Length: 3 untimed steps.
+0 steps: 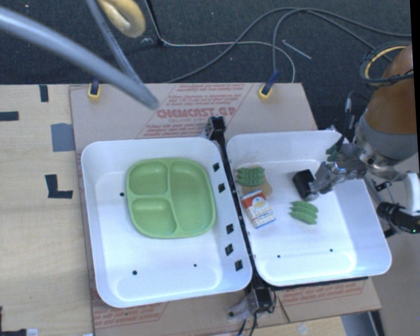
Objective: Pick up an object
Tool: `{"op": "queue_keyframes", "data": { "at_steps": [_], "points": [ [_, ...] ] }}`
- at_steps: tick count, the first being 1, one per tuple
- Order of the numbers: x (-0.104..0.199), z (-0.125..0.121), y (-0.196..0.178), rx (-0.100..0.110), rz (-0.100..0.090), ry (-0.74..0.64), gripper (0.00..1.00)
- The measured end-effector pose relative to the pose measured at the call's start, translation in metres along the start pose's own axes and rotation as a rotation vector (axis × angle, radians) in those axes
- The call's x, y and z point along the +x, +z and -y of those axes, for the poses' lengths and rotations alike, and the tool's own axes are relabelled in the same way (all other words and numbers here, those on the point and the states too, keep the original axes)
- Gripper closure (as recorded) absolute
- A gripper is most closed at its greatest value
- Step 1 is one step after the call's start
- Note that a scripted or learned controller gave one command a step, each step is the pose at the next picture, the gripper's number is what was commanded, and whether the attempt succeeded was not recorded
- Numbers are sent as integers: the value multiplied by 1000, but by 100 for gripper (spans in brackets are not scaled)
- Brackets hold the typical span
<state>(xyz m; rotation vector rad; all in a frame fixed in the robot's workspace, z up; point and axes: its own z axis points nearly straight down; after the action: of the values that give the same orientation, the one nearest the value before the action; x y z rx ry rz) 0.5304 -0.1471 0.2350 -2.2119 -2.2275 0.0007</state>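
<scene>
Two white bins on the desk, the claw low over the right one.

Three small things lie in the right bin (357, 254): a green leafy toy (250, 175) near the divider, a small red-and-white carton (258, 209) just below it and touching or nearly so, and a green pea-pod toy (304, 212) further from the divider, toward the bin's middle. The claw (307, 184) hangs just above the pea-pod toy, apart from it; whether its dark fingers are parted or closed I cannot tell. Left of the divider, a green sectioned plate (171, 198) sits in the left bin (107, 227).
</scene>
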Motion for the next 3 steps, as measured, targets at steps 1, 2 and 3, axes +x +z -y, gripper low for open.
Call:
{"op": "queue_keyframes", "data": {
  "at_steps": [1,2,3],
  "points": [
    [45,-25,12,1,1,1,100],
    [86,-50,14,0,0,1,100],
    [131,-62,8,0,0,1,100]
  ]
}}
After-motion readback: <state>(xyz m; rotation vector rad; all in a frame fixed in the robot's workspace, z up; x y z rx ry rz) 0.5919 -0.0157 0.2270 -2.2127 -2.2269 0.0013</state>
